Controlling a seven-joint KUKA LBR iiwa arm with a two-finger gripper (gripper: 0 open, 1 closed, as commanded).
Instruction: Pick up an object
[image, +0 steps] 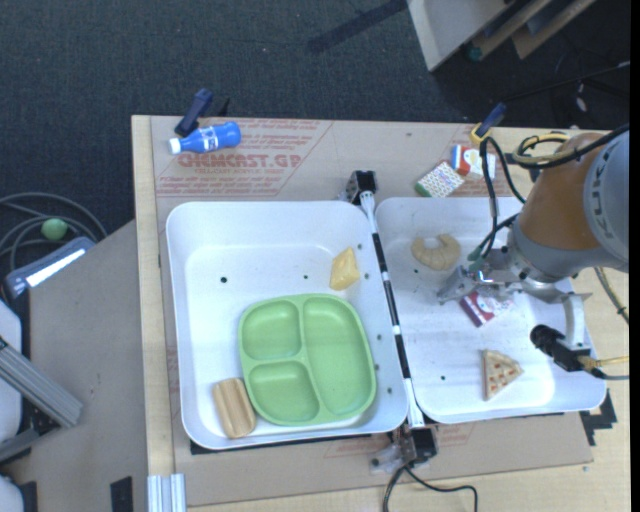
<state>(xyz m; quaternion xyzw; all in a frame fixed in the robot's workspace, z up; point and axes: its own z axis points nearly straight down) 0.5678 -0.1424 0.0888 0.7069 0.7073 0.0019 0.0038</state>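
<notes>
In the right bin (440, 395), my gripper (462, 287) hangs low over the middle, reaching in from the right. A small red and white packet (479, 309) lies just below and right of it, partly under the wrist. A tan bagel-like ring (436, 251) rests a little above and left of the gripper. Near the front of this bin lies a pizza slice (499, 373). The left bin (200, 240) holds a green divided plate (305, 358), a yellow wedge (344, 269) and a tan bread slice (234, 407).
A blue and white bottle (206, 138) lies on the bench behind the left bin. A small colourful box (441, 180) sits behind the right bin. Cables (492, 190) run down to the wrist. The ridge between the bins (388, 300) is just left of the gripper.
</notes>
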